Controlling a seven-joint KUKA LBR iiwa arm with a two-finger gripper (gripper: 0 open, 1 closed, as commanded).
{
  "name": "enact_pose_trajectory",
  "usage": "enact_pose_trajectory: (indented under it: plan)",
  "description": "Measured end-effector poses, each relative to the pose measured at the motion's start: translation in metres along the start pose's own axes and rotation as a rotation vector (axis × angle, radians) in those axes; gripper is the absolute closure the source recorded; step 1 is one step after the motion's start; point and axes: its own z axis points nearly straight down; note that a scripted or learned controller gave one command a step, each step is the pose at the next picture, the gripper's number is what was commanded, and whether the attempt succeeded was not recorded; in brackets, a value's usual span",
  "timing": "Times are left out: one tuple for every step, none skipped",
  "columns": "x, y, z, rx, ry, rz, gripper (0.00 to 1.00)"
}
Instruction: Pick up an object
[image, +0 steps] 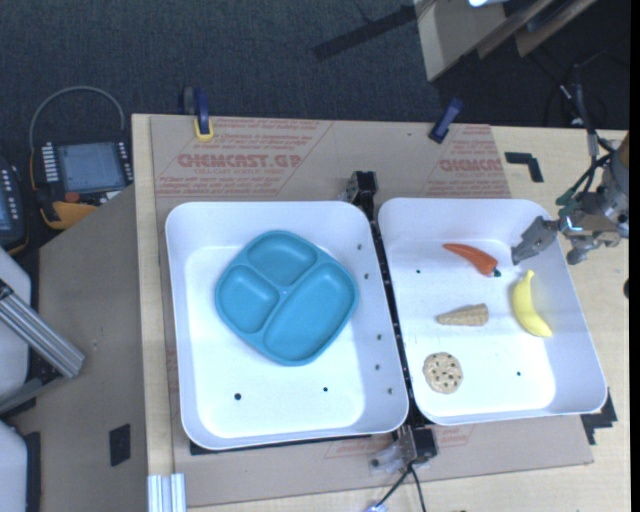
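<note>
1. Nearest the camera, in the right bin, we see a round cookie with dark chips, lying flat near the bin's front edge.
2. Just behind the cookie lies a tan cone-shaped piece, its point turned toward the left.
3. To the right of the cone we note a yellow banana, lying lengthwise from back to front close to the bin's right wall.
4. Behind the cone rests an orange-red carrot-like piece, slanted, with its darker tip toward the banana's upper end.
5. The gripper hangs at the back right corner of the right bin, above the banana's upper end and to the right of the carrot. We see its two fingers spread apart, one reaching left toward the carrot's tip, with nothing between them.
6. The left bin holds a blue divided plate with three compartments, set near the bin's middle and turned at a slant.
7. Both bins sit side by side on a brown board printed with red lettering.
</note>
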Motion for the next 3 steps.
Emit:
enact_pose_trajectory:
  plan:
    - [0.001,0.003,-0.008,-0.014,-0.003,-0.004,0.00]
    - [0.009,0.010,0.045,-0.010,-0.001,-0.005,0.00]
    - [0.005,0.000,0.096,-0.011,-0.002,-0.003,0.00]
